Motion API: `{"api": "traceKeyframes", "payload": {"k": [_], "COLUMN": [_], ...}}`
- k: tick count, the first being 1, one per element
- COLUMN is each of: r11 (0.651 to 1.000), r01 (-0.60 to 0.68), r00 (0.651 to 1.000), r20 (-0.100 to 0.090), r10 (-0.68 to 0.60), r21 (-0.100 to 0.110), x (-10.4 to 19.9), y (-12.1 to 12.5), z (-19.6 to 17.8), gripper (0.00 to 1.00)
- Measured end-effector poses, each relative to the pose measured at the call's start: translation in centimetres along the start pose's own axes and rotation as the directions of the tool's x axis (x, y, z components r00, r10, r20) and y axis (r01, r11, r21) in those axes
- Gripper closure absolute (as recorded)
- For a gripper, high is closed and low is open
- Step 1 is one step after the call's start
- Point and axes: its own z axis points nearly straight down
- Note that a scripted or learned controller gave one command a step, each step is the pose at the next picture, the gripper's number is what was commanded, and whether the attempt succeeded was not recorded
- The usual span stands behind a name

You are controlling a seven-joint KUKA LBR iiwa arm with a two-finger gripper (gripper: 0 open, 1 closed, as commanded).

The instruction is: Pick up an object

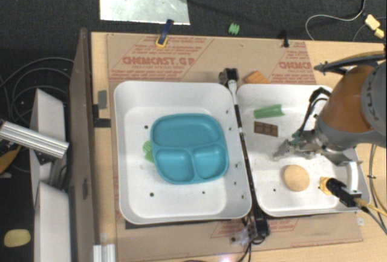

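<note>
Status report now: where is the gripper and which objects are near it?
Gripper low in right bin, nothing seen held. Tan ball just below it, brown block and green piece above. Blue tray in left bin.

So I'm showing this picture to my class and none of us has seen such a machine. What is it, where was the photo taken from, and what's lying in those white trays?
One camera, fixed above a bench, looks down at a slant. The grey and orange shape at the right is a robot arm reaching in. At its end is a two-finger pincer, used for grabbing things. It is low over the right bin, and I see nothing between its fingers.

Two shallow white bins sit side by side. The left bin holds a blue divided plate, with something small and green peeking out at the plate's left edge. The right bin holds a green stick, a brown block and a tan ball, all lying loose. The arm's job is to pick up one object.
</note>
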Motion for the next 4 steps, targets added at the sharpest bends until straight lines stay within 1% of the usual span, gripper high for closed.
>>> {"api": "traceKeyframes", "payload": {"k": [1,2,3,4], "r11": [1.000,1.000,1.000,1.000], "r01": [-0.001,0.004,0.001,0.004], "r00": [1.000,1.000,1.000,1.000], "r20": [0.000,0.006,-0.001,0.005], "r10": [0.001,-0.003,-0.001,-0.004], "r21": [0.000,-0.011,0.001,-0.012], "x": [2.2,-1.3,3.8,1.6], "y": [-4.8,2.0,-4.2,3.5], "z": [-0.6,-3.1,-0.4,-2.7], "gripper": [0.00,0.00,0.00,0.00]}}
